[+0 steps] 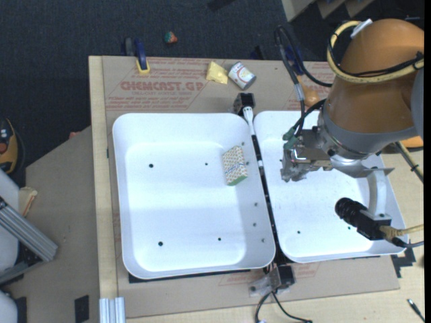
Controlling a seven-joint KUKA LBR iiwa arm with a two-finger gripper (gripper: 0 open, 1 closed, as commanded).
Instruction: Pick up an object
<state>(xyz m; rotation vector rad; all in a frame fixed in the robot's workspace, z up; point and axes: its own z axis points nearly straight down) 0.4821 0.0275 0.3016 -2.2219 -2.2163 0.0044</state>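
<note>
A small patterned packet (234,164), pale with green and beige dots, lies in the left bin (148,200) close to its right wall. My gripper (294,171) hangs over the right bin (316,237), near that bin's upper left part, just right of the divider between the bins. Nothing shows between its fingers. The wide orange and grey wrist hides the bin floor behind it.
On the cardboard behind the bins lie a yellow scrap (217,73) and a small white box (242,76). A blue and yellow clamp (141,56) sits at the bench's back left edge. A black brush-like tool (246,108) rests at the top of the divider.
</note>
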